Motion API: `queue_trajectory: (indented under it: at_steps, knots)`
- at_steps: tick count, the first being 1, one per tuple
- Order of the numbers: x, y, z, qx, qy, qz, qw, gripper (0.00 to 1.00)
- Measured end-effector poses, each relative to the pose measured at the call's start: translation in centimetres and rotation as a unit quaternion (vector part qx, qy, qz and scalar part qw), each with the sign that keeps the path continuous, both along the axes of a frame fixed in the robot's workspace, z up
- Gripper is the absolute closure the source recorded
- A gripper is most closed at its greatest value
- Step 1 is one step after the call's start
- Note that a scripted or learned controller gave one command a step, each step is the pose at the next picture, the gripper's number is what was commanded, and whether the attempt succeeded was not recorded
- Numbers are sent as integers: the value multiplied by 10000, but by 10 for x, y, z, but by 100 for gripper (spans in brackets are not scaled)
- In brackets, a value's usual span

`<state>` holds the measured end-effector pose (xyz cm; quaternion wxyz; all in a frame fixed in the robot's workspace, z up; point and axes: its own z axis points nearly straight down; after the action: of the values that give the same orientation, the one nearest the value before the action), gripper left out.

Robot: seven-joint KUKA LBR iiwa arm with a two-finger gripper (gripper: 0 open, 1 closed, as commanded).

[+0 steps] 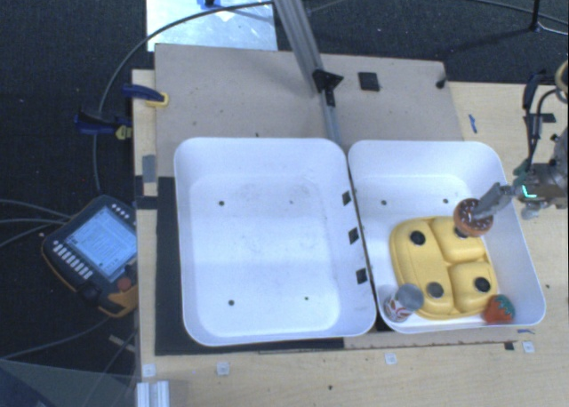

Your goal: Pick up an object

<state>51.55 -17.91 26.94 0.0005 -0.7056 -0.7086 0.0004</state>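
Gripper over right bin, grip state indiscernible; brown ring-shaped object touching tip at 8 o'clock, atop yellow tray.

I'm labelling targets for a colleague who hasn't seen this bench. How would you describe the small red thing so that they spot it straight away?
Start at the right-hand white bin, then find the big yellow moulded tray lying in its near half. The small red object sits in the bin's near right corner, against the tray's edge. It is the only red item; the round brown piece and the grey-and-white ball lie elsewhere around the tray.
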Motion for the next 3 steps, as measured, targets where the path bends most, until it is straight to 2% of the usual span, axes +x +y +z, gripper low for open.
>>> queue_trajectory:
  at_steps: [1, 3]
  knots:
    - [1, 0, 1, -3, -13, 3, 10000, 0]
    - [-9, -3, -108, 1, 2, -14, 10000, 0]
